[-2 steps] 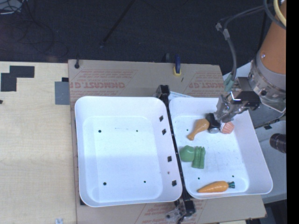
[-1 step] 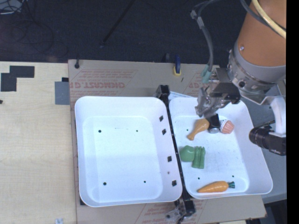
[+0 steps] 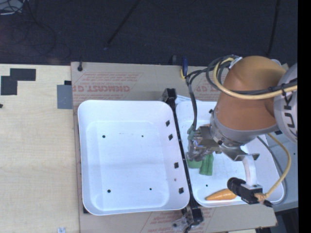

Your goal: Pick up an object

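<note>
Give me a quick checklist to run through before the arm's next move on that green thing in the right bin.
1. Gripper over the right bin: ok.
2. Green object directly under the gripper: ok.
3. Green object actually gripped: cannot tell.
4. Orange object apart from the green object: ok.
5. Room between gripper and the right bin's left wall: not ok, looks tight.

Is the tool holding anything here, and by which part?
Cannot be told: the tool sits right over the green object, hiding any contact.
</note>
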`<state>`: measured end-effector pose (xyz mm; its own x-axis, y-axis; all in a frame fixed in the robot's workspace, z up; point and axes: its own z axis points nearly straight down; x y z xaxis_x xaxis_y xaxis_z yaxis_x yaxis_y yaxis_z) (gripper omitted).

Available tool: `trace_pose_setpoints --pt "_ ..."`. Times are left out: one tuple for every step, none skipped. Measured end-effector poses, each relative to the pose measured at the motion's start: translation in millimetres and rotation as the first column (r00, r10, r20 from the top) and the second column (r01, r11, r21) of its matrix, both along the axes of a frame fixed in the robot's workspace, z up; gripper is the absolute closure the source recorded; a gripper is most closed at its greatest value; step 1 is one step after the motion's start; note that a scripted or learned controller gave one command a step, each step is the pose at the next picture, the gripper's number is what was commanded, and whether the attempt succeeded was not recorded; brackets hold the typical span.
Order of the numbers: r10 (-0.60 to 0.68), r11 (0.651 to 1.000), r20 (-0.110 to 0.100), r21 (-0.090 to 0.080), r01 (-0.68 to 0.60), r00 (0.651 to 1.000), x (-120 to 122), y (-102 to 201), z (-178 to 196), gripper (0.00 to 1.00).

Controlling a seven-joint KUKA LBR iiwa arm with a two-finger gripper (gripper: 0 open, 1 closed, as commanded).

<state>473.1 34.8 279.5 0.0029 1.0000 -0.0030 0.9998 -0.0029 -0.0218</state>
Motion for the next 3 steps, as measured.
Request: trace_pose_setpoints --pt "-0.008 1.0 0.021 -0.001 0.008 1.0 17 -109 26 1.0" --pt "0.014 1.0 0.025 0.006 -0.014 1.0 3 -7 86 1.0" --pt "0.004 1.0 0.016 0.002 -0.004 1.0 3 -13 92 1.0"
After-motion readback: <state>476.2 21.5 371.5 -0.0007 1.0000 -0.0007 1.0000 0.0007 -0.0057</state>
